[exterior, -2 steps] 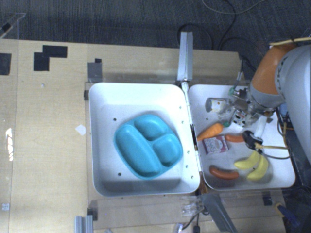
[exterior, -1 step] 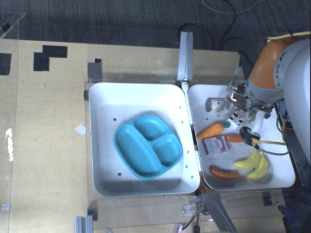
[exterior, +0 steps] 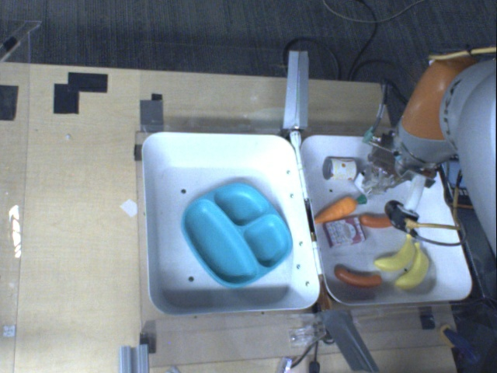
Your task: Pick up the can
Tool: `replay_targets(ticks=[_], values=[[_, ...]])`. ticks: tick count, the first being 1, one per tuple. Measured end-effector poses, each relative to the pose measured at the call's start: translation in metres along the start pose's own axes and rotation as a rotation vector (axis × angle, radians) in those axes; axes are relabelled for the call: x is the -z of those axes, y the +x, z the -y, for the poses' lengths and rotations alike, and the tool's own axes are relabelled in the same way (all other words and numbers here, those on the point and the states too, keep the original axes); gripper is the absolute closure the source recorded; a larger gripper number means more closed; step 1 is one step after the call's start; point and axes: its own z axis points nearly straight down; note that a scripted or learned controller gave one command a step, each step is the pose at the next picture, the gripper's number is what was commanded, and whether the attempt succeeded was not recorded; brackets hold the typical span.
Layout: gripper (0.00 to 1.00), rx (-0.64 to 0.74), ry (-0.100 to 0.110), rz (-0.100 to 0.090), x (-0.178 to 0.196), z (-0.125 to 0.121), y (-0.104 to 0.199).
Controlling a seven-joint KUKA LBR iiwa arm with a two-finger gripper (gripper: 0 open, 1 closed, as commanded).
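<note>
White plastic forms the two shallow bins that sit side by side on the pale wooden surface (exterior: 78,208). The left bin (exterior: 167,208) holds a bright blue divided plate (exterior: 237,231) with three compartments, lying at a slant near its middle.

The right bin (exterior: 449,284) carries everything else. A small pale cylindrical can (exterior: 339,167) with a dark end lies on its side near the far left corner of that bin, resting on the floor and apart from the other items. Just in front of it, an orange carrot (exterior: 335,209) lies at a slant with its thin tip pointing toward the wall between the bins. A dark red flat packet (exterior: 344,231) sits just beside the carrot on its near side, and a short red-orange sausage-shaped piece (exterior: 375,221) lies to the right of the packet. Nearer the front wall are a brownish-red sausage (exterior: 358,277) and, to its right, a yellow bunch of bananas (exterior: 405,261).

The grey arm (exterior: 474,99) with its orange band (exterior: 423,103) reaches in from the right, and the gripper (exterior: 378,176) hangs over the far part of the right bin, just to the right of the can. From this slant its metal tip is a blurred cluster, so whether it is spread or closed cannot be told; the can lies outside it, on the bin floor.
</note>
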Motion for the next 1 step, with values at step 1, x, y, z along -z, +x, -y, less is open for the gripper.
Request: replay_targets(ticks=[1], values=[[1.0, 0.046, -0.004, -0.001, 0.1534, -0.0054, 0.0554]])
